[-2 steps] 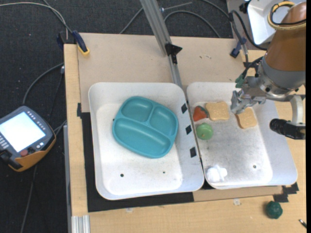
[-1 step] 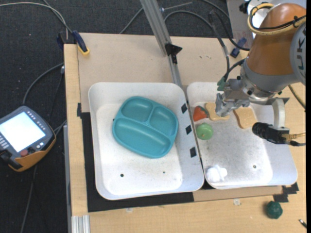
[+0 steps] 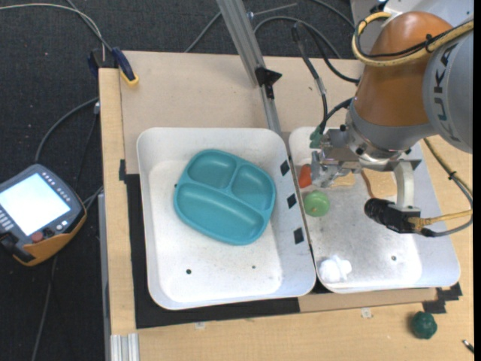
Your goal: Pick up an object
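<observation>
The left bin (image 3: 161,277) carries a teal tray (image 3: 225,195). In the right bin (image 3: 421,265), an orange piece (image 3: 304,176) and a green ball (image 3: 316,204) lie by the left wall, with a white lump (image 3: 334,268) nearer. The gripper (image 3: 328,173) is poised just beside the orange piece; whether it is apart cannot be told. A grasp is judged best centred squarely over one object, clear of the wall.
</observation>
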